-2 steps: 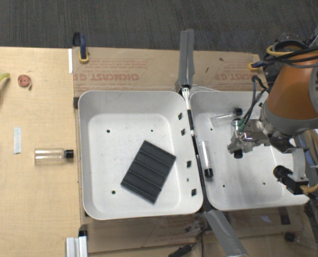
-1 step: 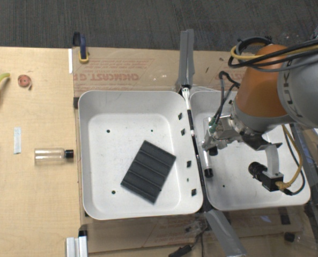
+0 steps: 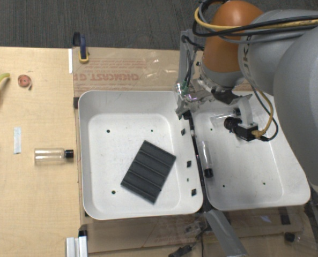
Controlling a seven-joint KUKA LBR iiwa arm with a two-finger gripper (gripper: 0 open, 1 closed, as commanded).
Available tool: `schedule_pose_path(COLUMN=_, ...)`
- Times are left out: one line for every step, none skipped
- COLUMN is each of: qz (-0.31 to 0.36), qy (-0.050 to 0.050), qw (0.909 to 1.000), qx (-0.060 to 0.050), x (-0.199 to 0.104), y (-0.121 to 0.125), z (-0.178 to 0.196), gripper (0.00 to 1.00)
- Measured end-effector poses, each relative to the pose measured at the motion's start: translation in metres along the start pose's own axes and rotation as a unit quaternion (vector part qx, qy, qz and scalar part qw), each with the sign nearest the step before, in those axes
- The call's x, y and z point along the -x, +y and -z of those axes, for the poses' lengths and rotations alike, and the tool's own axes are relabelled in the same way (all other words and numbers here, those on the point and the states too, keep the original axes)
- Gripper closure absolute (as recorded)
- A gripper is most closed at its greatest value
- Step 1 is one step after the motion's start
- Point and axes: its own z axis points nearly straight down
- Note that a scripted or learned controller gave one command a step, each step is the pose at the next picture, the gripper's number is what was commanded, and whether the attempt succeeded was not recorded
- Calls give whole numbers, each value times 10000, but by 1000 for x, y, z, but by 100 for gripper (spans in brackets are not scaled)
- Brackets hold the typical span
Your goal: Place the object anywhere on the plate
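Gripper [image 3: 184, 107] is hung above the rim where both bins [image 3: 89, 143] meet, its finger state indiscernible, while the dark ribbed plate [image 3: 148, 171] is left unloaded.

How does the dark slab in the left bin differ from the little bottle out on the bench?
The slab is dark grey, flat and ribbed; the bottle is clear with a black cap. The slab lies at a slant inside the left bin; the bottle lies level on the bare bench, left of that bin. The slab looks much the larger. Both lie down, apart from the arm.
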Motion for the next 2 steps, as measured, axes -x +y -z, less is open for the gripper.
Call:
schedule_pose_path(qz=679, qy=-1, qw=9977, qx=6, x=-112, y=65, z=-1, gripper=100)
schedule_pose_path(qz=677, qy=-4, qw=9977, qx=6, x=-112, y=65, z=-2, gripper=0)
